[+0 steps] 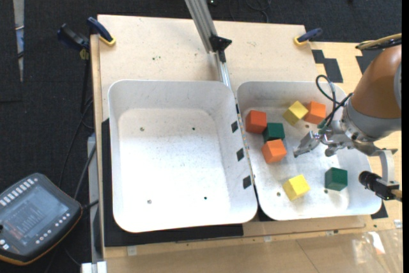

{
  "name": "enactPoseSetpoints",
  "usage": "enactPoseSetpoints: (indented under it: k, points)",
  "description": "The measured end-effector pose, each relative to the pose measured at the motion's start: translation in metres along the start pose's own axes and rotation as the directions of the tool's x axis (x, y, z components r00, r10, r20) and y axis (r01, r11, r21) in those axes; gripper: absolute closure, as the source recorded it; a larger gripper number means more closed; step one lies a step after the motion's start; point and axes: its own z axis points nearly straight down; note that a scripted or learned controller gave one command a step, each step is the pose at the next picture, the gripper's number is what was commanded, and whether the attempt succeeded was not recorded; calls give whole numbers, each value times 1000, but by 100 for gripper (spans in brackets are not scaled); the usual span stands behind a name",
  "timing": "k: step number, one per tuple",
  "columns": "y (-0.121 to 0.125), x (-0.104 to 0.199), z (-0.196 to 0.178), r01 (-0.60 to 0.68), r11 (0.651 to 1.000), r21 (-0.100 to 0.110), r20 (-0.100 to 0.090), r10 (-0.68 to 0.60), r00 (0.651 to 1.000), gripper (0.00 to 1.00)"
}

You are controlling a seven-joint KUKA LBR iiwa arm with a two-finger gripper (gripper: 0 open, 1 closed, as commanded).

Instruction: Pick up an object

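Pale speckled board forms the table point(166, 48), with two yellow-and-blue clamps at its far corners, one on the left point(102, 32) and one on the right point(308, 36). On it sit two shallow white bins side by side. The left bin point(121, 137) is the larger area in view. The right bin point(255, 198) holds all the blocks.

The grey arm point(377, 96), with its orange band, reaches in from the right over the right bin's right side. Its jaws point(313, 142) hang low above the middle of that bin, pointing left; whether they are open or closed I cannot tell, and no block is seen between them.

Seven blocks lie in the right bin. A green block point(336, 178) sits near the right side, below the wrist. A yellow block point(296, 187) lies toward the near edge. An orange block point(275, 150) lies just left of the jaws, touching a dark green block point(275, 132) beyond it, which is next to a red-orange block point(256, 121) on its left. Farther off, a yellow block point(296, 112) and an orange block point(315, 112) sit touching each other.

A grey handheld pendant point(32, 217) lies on the floor at the near left.
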Motion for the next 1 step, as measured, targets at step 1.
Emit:
enactPoseSetpoints:
  k: [1]
  points:
    - [0, 0, 36, -2, 1000, -3, 2, 2, 1000, 0]
